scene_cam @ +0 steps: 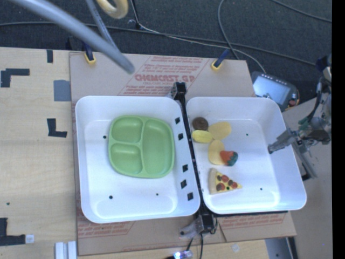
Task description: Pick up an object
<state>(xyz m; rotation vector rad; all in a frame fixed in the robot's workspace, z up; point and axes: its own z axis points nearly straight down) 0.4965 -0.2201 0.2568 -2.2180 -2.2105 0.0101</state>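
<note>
Grey two-finger gripper (pixel 280 143) hovers at the right white bin's (pixel 259 108) right rim, apparently empty; finger opening unclear, toy pizza slice (pixel 223 182) untouched.

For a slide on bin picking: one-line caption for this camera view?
Gripper at the right bin's edge; toy pizza slice and other play food inside; green divided plate in left bin.

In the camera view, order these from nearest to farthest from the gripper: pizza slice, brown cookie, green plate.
Gripper sits at the right bin's right edge.
1. Pizza slice, right bin, front.
2. Brown cookie, right bin, by the divider.
3. Green plate, left bin.
</note>
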